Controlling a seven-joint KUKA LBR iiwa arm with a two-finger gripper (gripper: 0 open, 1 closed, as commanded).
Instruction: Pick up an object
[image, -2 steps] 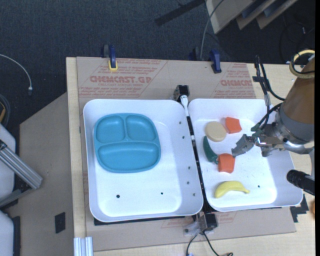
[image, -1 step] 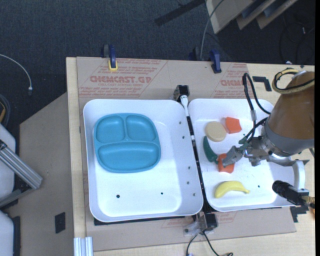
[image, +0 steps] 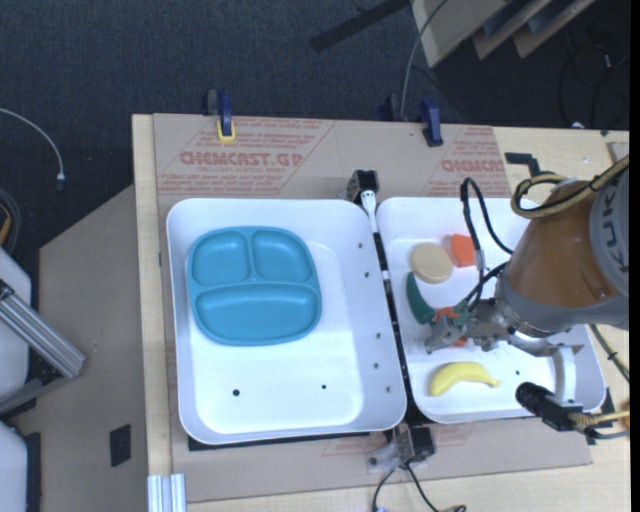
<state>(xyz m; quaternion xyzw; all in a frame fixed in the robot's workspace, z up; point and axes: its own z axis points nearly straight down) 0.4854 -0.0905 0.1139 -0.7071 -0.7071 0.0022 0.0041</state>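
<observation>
The right bin (image: 590, 385) holds several small objects. A yellow banana (image: 462, 378) lies near its front. A white cup with a tan round top (image: 432, 266) stands toward the back left, with an orange piece (image: 462, 250) just behind it. A dark green object (image: 416, 297) lies along the bin's left side. My gripper (image: 448, 333) reaches in from the right, low over the bin, just above the banana and right of the green object. A small red and green bit shows at its tip. The arm's body hides the bin's right half.
The left bin (image: 290, 400) holds a blue divided plate (image: 256, 285) in its back left part. Black cables loop over the arm at the right. Blue clamps (image: 224, 108) sit at the bench's back edge.
</observation>
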